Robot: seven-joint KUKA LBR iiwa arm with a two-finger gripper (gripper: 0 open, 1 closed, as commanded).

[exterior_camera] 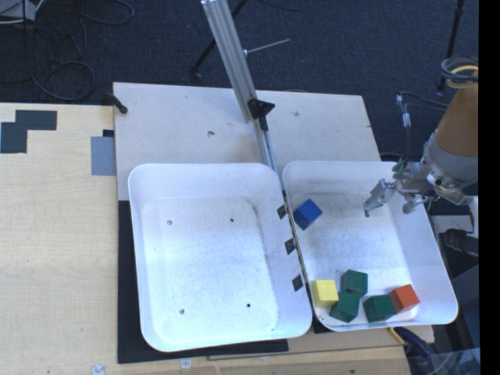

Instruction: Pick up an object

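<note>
Dark carpet strewn with black cables surrounds the pale wooden bench, which carries two shallow white plastic bins side by side. A slanted grey aluminium rail rises behind the seam where they meet. The left white bin lies just beside the right white bin.

My grey arm with its orange band comes in from the right, and my pincer hangs above the upper right part of the right bin, its metal tips pointing left. Nothing sits between those tips; I cannot tell whether they are apart or together.

A small blue cube rests near the right bin's left wall, well apart from my pincer. Along that bin's near edge lies a cluster: a small yellow cube, three dark green blocks touching one another, and an orange-red block just beside the rightmost green one.
</note>
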